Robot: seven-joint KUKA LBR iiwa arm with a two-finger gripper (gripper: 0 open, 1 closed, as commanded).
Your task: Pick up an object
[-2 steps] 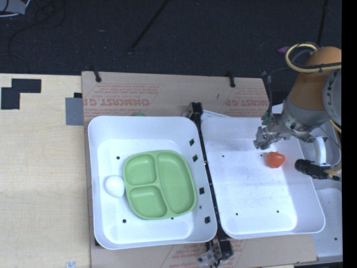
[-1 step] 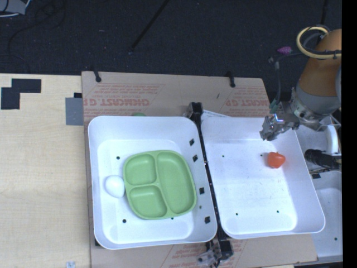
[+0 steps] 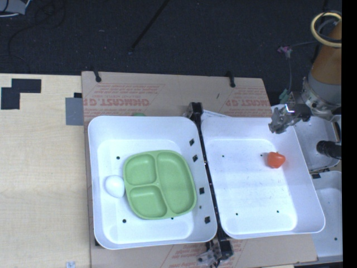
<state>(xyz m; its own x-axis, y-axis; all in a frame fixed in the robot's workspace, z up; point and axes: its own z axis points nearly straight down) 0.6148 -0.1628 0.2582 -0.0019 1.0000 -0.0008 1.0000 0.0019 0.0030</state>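
Grey metal at the right edge is all I get of the arm [image 3: 326, 77], cut off by the frame with its orange band partly showing near the top right corner; the gripper [image 3: 283, 118] hangs over the far right corner of the right bin [image 3: 304, 216], and it is too small and dark for me to tell how its fingers stand or whether anything is between them. I see a small orange-red object [image 3: 275, 159] lying on the floor of the right bin close to its right wall, nearer the far edge than the near one, below the gripper in the view and apart from it. What it is exactly I cannot make out. The rest of that bin's floor is open white plastic with a few dark specks, so there is free room toward its left wall and near edge. In the left bin [image 3: 97, 149] a green divided tray [image 3: 159, 184] with three compartments sits toward the near right part of the floor, and a white egg-shaped object [image 3: 115, 186] rests just beside the tray's left edge, looking as if it touches it. Free floor remains along that bin's far edge. Both bins sit on a sheet of cardboard [image 3: 167, 94] with red printing that reads upside down and blurred from here; I cannot read the letters with confidence. Black clips [image 3: 195, 109] sit where the two bins meet.
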